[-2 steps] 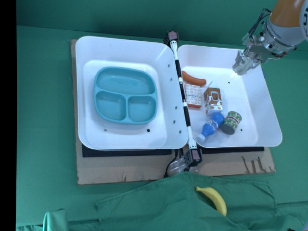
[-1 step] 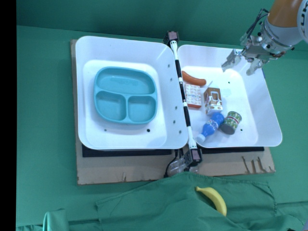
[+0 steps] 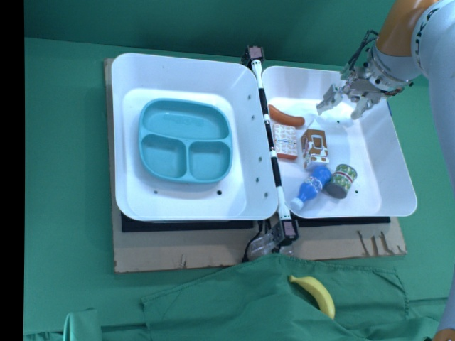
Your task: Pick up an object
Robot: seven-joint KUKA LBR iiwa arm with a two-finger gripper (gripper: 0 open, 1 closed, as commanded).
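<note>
Sausage [image 3: 286, 115] in right bin [image 3: 398, 183], end effector [image 3: 346, 105] open above, apart.

You see a teal divided plate [image 3: 186, 140] lying flat in the left white bin [image 3: 121, 183]. Toward six o'clock, a banana [image 3: 316, 293] rests on rumpled green cloth [image 3: 234, 304], just below the cardboard sheet [image 3: 163, 251] under both bins.

This looks like a robot lab: a tabletop [image 3: 64, 155] covered in green cloth, two white bins [image 3: 178, 69] on cardboard [image 3: 142, 254], toy food.
</note>
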